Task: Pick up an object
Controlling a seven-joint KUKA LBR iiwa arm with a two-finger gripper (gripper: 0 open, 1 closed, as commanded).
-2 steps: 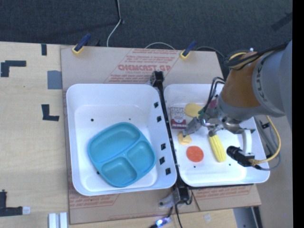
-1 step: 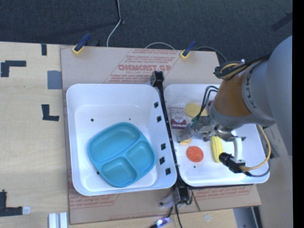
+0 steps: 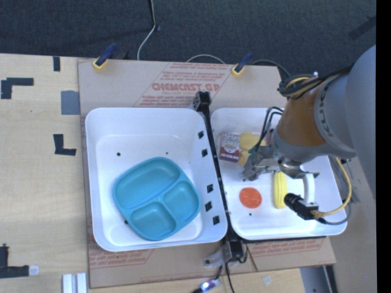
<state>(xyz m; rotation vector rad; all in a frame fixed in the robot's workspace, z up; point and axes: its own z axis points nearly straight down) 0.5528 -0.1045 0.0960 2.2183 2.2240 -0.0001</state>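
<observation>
The right bin [image 3: 241, 224] holds a flat orange-red disc [image 3: 250, 198], a yellow corn cob [image 3: 280, 190], a yellow rounded item [image 3: 248, 142] and a red and white packet [image 3: 230, 146]. My gripper [image 3: 252, 171] reaches down into this bin from the right, its tip just above the orange disc and left of the corn cob. It sits between the yellow item and the disc. The wrist hides how the gripper meets the objects, and I see nothing clearly gripped.
The left bin [image 3: 98, 133] holds a blue divided plate [image 3: 156, 198]. A black divider [image 3: 211, 163] runs between the bins. The arm's grey body [image 3: 345, 108] covers the right bin's far right side. Cables [image 3: 324, 212] loop near the front right corner.
</observation>
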